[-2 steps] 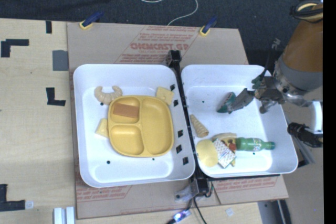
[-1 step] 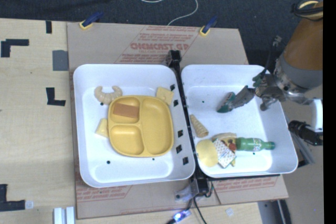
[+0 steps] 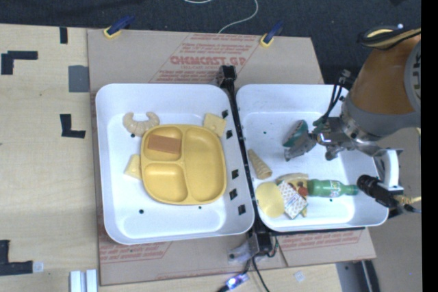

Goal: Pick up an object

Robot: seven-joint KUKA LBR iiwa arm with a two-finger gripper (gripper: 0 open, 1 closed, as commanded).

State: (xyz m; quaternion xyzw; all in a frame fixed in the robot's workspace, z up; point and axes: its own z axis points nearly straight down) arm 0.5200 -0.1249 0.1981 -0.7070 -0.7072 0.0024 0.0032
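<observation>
- Grey metal fingers of the gripper close around a small teal object, which sits between them above the floor of the right bin.
- Behind the fingers, the wrist block leads to the arm, grey with an orange band, reaching in from the right over the bin's far right side.
- Just below the gripper, a green bottle lies on its side near the bin's front wall, its cap pointing right.
- Touching the bottle's left end is a small patterned packet, which lies on a pale yellow round piece.
- A tan cone-shaped piece lies near the bin's left wall, apart from the gripper.
- Across the dividing edge, the left bin holds a yellow divided plate, with a brown slab in its upper left compartment.
- Around the plate are a tan curved piece at upper left, a yellow wedge against its left edge and a pale yellow square at its upper right.
- Both bins rest on a cardboard sheet, held at its far edge by two clips.
</observation>
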